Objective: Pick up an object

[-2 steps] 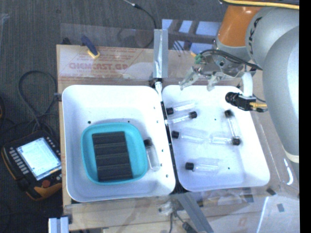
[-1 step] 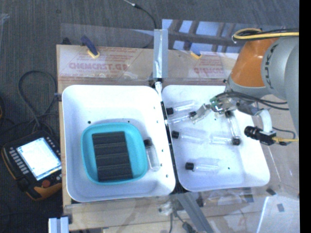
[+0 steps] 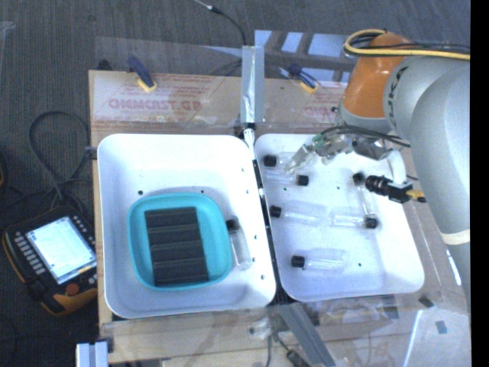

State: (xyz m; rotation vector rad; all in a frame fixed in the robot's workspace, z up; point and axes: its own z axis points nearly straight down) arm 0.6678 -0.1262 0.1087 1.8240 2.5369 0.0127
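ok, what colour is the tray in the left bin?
Light blue tray with a dark ribbed insert, clear in the camera view.

The gripper point(image 3: 306, 156) hangs over the far end of the right bin point(image 3: 405, 277), among clear black-capped vials point(image 3: 319, 261). Left of that bin, the left bin point(image 3: 118, 155) holds a teal tray point(image 3: 140, 224) and one vial point(image 3: 237, 240).

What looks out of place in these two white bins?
One clear vial lies in the left bin, wedged beside the teal tray rather than on its black rack. The other vials, like one, lie scattered on their sides across the right bin.
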